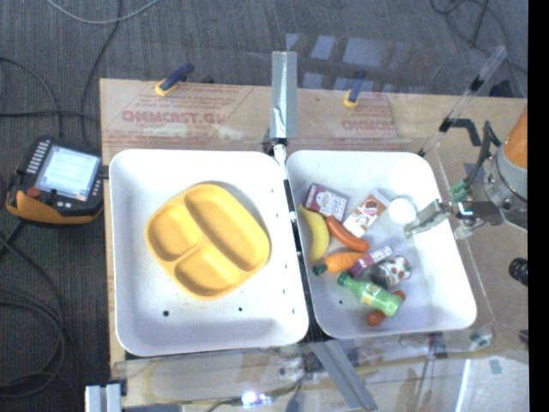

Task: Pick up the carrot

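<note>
You are at the approach step: the gripper (426,220), finger state not discernible, sits right of the carrot (340,262). Next, move left and descend.

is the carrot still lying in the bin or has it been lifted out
Lying in the bin. The carrot rests flat on the floor of the right bin, between the banana and the green bottle. The gripper is off to its right.

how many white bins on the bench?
2. The left bin holds a yellow tray. The right bin holds the carrot, a banana and other small items.
</note>
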Controlling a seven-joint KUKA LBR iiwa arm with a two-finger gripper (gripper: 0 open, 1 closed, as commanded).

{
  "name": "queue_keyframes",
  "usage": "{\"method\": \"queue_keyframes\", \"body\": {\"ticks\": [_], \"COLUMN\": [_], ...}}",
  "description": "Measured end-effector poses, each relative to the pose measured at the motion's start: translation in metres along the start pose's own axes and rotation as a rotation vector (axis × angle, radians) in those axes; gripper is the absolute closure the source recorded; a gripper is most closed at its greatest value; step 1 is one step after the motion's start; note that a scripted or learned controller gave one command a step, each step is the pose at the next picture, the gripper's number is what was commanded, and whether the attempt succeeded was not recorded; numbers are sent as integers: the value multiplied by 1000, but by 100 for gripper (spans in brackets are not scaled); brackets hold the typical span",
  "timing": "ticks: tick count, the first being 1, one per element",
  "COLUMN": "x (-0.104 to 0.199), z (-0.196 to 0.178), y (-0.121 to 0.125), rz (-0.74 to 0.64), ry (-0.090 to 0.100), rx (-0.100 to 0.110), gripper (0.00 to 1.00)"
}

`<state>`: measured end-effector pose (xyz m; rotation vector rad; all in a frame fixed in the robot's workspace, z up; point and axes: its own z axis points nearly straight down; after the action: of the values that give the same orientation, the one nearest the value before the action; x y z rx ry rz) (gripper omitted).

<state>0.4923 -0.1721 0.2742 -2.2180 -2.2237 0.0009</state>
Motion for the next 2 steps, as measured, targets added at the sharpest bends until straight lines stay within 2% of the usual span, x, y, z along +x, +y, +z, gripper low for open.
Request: {"method": "queue_keyframes", "body": {"ticks": [1,2], "x": [36,28], "z": [-50,-22], "y": [7,33], "rz": [0,-5], "ry": [-1,-2], "rx": [-2,0], "gripper": [0,0]}}
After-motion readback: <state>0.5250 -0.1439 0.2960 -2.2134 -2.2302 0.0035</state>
